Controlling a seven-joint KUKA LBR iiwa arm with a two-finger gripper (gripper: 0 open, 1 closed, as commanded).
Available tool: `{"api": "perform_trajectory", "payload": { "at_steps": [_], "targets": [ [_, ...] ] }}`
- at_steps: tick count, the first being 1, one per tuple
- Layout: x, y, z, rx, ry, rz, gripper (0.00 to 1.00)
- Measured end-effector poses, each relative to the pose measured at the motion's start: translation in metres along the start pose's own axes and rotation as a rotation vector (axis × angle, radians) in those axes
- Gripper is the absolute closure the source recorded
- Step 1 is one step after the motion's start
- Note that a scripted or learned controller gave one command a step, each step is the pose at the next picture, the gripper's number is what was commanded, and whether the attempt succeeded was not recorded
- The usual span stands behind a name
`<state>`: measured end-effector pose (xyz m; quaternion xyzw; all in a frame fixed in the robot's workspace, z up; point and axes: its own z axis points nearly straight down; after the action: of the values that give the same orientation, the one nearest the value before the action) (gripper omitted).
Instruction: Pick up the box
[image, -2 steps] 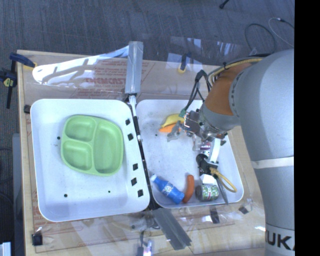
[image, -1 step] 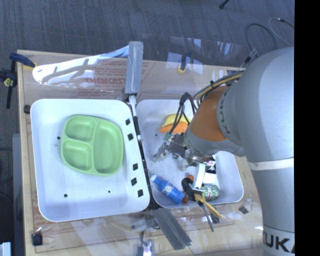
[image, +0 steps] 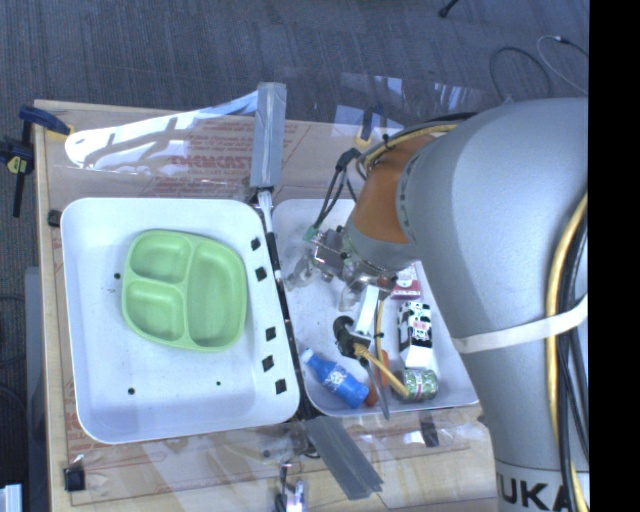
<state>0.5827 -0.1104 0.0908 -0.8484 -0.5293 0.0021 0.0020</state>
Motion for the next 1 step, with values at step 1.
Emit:
{"api": "perform_trajectory", "payload": {
  "at_steps": [1],
  "targets": [
    [-0.0378, 0.0137, -0.0002, -0.001, 0.002, 0.345, 0.00]
  ]
}}
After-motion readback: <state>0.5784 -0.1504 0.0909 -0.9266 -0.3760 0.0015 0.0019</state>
